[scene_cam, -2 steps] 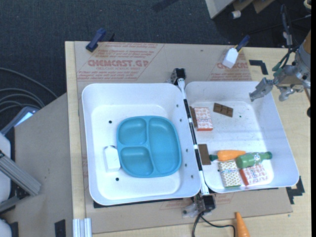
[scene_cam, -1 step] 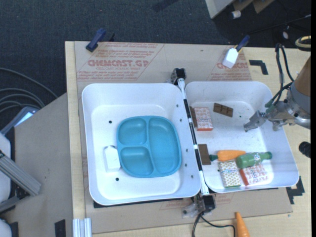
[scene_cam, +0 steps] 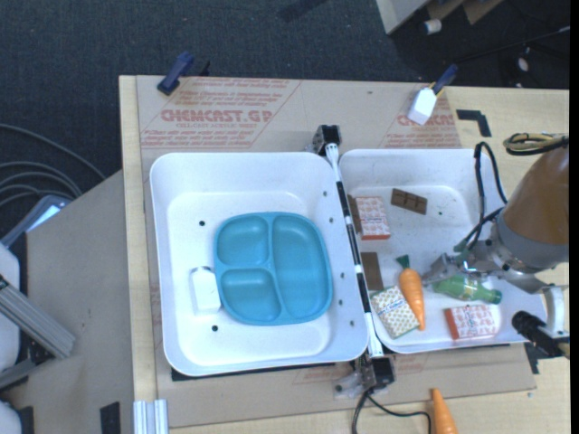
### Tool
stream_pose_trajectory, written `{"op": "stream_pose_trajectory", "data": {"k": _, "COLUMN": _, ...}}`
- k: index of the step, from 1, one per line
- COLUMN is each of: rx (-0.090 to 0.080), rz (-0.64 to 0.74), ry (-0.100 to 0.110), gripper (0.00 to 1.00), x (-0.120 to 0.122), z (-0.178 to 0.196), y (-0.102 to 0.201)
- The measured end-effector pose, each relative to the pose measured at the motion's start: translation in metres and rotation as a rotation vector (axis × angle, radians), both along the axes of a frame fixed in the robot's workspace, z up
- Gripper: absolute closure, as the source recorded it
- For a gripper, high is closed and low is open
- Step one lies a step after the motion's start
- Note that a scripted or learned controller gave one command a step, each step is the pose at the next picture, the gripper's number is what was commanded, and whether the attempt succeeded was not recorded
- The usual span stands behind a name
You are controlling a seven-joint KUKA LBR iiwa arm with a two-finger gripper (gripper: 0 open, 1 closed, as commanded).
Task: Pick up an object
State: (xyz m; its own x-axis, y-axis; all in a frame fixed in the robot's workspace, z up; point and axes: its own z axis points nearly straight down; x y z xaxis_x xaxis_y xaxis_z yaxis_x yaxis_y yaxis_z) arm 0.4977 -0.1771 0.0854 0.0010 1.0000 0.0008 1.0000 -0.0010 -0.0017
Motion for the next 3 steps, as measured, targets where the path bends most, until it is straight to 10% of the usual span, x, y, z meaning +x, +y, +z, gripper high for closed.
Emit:
{"op": "stream_pose_trajectory", "data": {"k": 1, "rx": -0.001, "rz": 0.000, "ry": -0.005, "gripper": 1.00, "x": 0.002, "z": 0.011, "y": 0.000}}
{"op": "stream_pose_trajectory", "data": {"k": 2, "rx": -0.001, "rz": 0.002, "ry": -0.003, "gripper": 1.00, "x": 0.047, "z": 0.087, "y": 0.030}}
{"op": "stream_pose_trajectory", "data": {"k": 3, "rx": 0.000, "rz": 0.002, "ry": -0.002, "gripper": 0.00, "x": 0.047, "z": 0.087, "y": 0.030}}
